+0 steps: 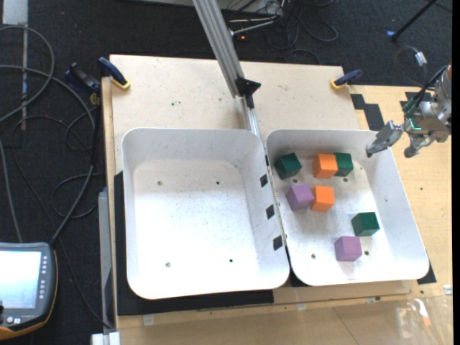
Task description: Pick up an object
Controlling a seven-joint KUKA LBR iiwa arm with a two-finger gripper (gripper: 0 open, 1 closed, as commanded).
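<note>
- My end effector (397,140) hangs at the upper right rim of the right bin (402,214), fingers spread apart with nothing between them.
- Inside the right bin, an orange cube (325,165) sits touching a green cube (343,163), with another green cube (288,165) nearer the left bin (144,157).
- Below those, a purple cube (300,195) touches a second orange cube (322,198).
- Nearer the right bin's lower edge sit a third green cube (365,223) and a second purple cube (348,248).
- Both bins rest on the table (180,85).
</note>
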